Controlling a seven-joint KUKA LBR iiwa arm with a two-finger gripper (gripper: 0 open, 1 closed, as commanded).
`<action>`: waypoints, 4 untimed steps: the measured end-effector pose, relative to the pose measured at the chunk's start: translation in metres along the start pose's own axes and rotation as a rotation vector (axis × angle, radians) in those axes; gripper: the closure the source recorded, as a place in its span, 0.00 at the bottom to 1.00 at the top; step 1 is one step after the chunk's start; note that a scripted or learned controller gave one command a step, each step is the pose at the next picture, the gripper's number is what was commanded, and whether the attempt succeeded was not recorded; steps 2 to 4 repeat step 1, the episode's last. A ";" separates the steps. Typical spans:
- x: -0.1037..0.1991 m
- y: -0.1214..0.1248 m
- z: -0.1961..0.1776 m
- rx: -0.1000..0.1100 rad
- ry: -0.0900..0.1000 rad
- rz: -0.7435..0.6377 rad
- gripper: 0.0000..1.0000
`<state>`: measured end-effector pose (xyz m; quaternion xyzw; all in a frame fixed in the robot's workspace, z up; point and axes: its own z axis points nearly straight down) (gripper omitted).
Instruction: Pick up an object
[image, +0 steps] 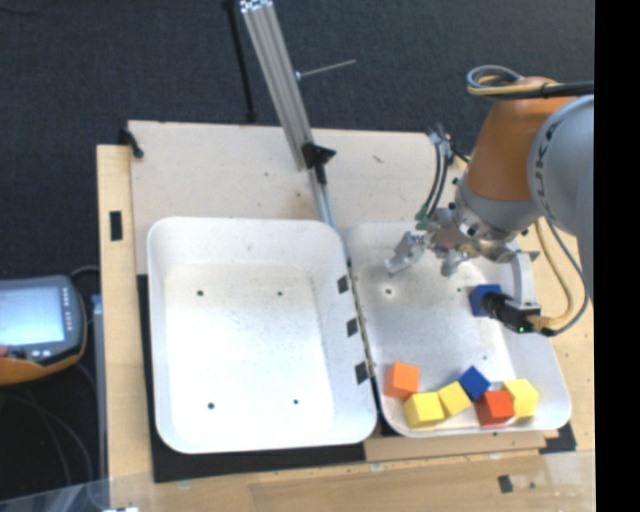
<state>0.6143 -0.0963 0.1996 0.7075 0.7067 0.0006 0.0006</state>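
1. Near edge of the desk (115, 300): two shallow white bins sit side by side; the left bin (160, 330) and the right bin (560, 405) nearly touch along their inner walls.
2. Near edge of the right bin: a cluster of blocks. An orange block (404, 379) stands slightly apart toward the inner wall. Beside it lie a yellow block (425, 409) and a second yellow block (455, 398), touching. A blue block (475, 382) sits just behind them, a red-orange block (497, 406) next along, and a third yellow block (521, 397) nearest the bin's outer wall.
3. Far half of the right bin: the gripper (427, 251) hangs above the floor, well apart from the blocks. Its fingers are spread narrowly with nothing between them.
4. Above the gripper: the arm (520, 140) with its orange band enters over the desk's right edge.
5. Far edge of the desk: a slanted aluminium rail (283, 85) rises from between the bins.
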 end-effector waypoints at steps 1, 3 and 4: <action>-0.085 0.025 -0.072 -0.009 -0.008 0.004 0.00; -0.085 0.025 -0.072 -0.009 -0.008 0.004 0.00; -0.085 0.025 -0.072 -0.009 -0.008 0.004 0.00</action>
